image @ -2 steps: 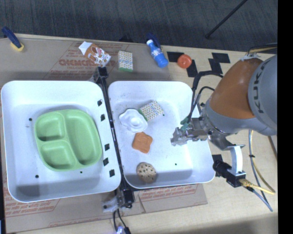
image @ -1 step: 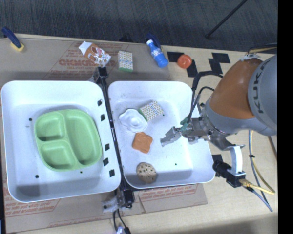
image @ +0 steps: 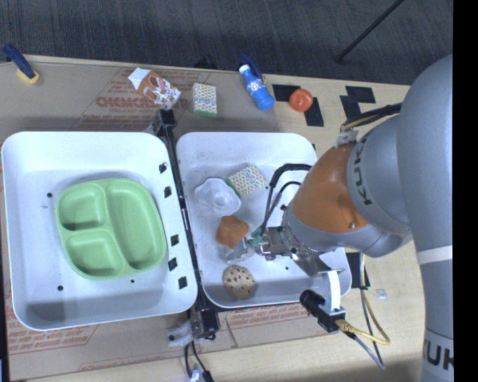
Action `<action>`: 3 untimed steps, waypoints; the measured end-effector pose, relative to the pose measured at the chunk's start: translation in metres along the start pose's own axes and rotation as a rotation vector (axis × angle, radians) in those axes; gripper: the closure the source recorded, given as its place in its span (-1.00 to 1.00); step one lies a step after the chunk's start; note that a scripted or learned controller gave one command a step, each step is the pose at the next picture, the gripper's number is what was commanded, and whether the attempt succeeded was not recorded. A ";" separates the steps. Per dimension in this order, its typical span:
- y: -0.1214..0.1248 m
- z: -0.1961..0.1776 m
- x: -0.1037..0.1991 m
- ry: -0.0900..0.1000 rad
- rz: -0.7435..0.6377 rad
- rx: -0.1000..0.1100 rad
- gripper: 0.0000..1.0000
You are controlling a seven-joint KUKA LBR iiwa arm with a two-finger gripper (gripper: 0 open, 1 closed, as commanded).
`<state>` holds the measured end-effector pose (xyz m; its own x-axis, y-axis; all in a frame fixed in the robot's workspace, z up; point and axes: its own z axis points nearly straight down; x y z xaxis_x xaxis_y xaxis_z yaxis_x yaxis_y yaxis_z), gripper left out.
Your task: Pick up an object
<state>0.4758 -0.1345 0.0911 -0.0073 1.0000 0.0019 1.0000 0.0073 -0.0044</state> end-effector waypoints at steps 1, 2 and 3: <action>0.015 0.000 0.045 0.000 -0.002 -0.001 -1.00; 0.014 -0.010 0.044 0.000 -0.004 0.002 1.00; 0.005 -0.139 0.096 -0.001 0.001 -0.004 1.00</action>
<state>0.4806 -0.0384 0.2307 -0.0063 1.0000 0.0011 1.0000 0.0063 0.0001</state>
